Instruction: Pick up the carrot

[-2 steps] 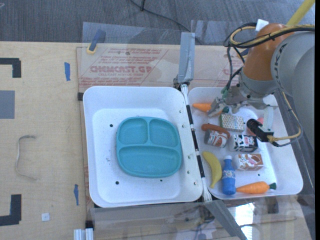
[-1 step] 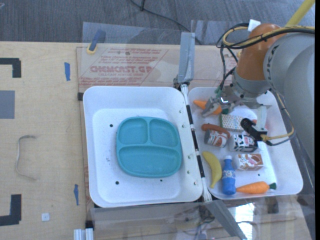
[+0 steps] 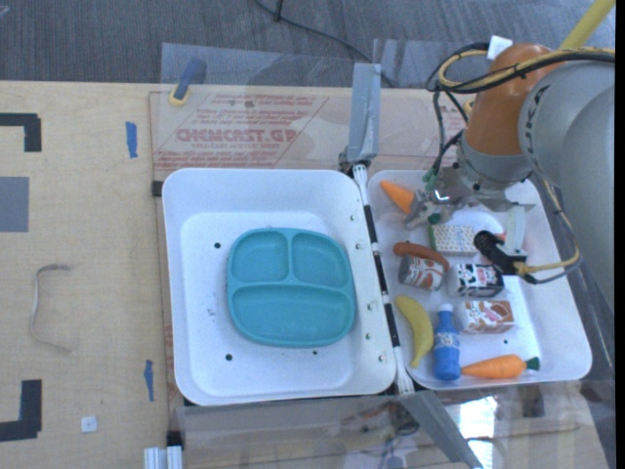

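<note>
Nearest lies the carrot (image 3: pixel 496 366), orange with a dark green stub at its right end, flat along the near wall of the right bin (image 3: pixel 566 355). A blue bottle (image 3: pixel 446 346) sits just beside its left tip, and a banana (image 3: pixel 418 328) lies left of that. A small packet (image 3: pixel 486 316) rests just beyond the carrot.

My claw (image 3: pixel 431 203) hangs over the far left corner of the same bin, well apart from the carrot and close to a second orange piece (image 3: pixel 396 195). I cannot tell whether my claw is released or clenched; nothing is seen held in it.

Recommended procedure, as I judge it:
1. Do not take the orange piece at the far corner for the target.
2. Travel to the near side, above the carrot's middle.
3. Set the grip across the carrot's width, not along its length.
4. Descend clear of the bottle and the near wall, then close and lift straight up.
</note>
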{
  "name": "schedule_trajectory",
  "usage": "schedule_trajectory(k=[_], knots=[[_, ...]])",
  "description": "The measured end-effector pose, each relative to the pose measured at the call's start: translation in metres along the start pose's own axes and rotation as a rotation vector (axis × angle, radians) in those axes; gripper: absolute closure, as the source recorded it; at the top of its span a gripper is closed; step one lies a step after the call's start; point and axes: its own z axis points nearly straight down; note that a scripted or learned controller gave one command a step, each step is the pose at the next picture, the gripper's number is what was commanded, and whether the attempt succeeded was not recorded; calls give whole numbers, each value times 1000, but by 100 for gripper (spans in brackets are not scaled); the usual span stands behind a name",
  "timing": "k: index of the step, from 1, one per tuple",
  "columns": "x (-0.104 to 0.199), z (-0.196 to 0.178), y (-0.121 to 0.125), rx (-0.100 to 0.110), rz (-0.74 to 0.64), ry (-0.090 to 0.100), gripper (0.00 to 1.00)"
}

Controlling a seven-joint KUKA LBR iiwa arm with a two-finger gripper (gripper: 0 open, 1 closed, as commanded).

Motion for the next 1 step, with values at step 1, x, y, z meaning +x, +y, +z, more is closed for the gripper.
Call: schedule_trajectory(k=[1], knots=[[74, -116, 14, -12, 172, 5, 100]])
